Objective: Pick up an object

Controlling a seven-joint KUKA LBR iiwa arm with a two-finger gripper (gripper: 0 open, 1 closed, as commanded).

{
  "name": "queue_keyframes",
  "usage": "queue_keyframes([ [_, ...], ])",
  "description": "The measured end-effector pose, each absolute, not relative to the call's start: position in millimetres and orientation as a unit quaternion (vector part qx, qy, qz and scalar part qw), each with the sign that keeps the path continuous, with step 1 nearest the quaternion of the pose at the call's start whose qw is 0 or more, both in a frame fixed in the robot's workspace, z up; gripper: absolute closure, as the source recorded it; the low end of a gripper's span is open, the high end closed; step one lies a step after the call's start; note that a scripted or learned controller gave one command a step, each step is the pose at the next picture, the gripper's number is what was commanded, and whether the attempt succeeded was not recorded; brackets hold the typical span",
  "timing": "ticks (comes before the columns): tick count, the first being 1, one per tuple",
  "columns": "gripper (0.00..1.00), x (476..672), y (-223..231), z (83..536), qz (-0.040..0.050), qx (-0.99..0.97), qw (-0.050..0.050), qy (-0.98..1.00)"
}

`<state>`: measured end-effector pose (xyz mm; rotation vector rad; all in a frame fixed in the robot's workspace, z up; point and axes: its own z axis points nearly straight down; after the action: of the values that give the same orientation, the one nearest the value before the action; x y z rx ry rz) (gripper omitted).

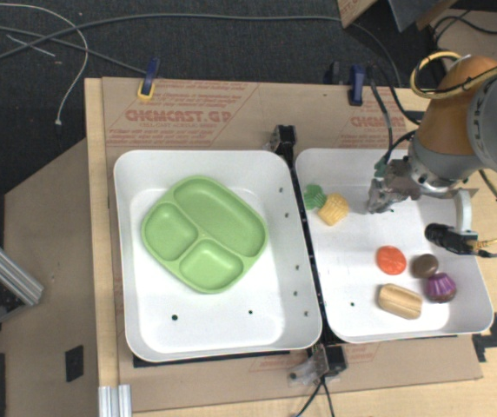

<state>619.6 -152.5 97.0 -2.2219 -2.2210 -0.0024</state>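
**Inspector:** Dark carpet [231, 24] with loose cables [49, 33] surrounds your bench [101, 233], which carries a printed cardboard sheet [222, 111] held at its far edge by two blue clamps [150, 76].

**Operator:** And the bins?

**Inspector:** Your left bin [135, 320] holds a green divided plate [203, 233], lying flat. Your right bin [353, 320] holds the loose items. A green piece [313, 195] and a yellow corn cob [334, 208] lie touching at its far left. An orange-red ball [391, 260], a brown ball [424, 266], a purple piece [440, 287] and a tan bread roll [400, 301] cluster near its right front.

**Operator:** Where is the gripper?

**Inspector:** Your gripper [379, 202] sits low over the far part of the right bin, just right of the corn cob and apart from it. Nothing lies between the fingers. Whether they are spread or closed, you cannot tell from this angle. Every item rests on the bin floor.
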Motion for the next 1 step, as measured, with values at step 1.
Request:
queue_keyframes([
  [1,1.00,629.2,-147.9,146.4,-0.0016,-0.706,-0.003,-0.708],
])
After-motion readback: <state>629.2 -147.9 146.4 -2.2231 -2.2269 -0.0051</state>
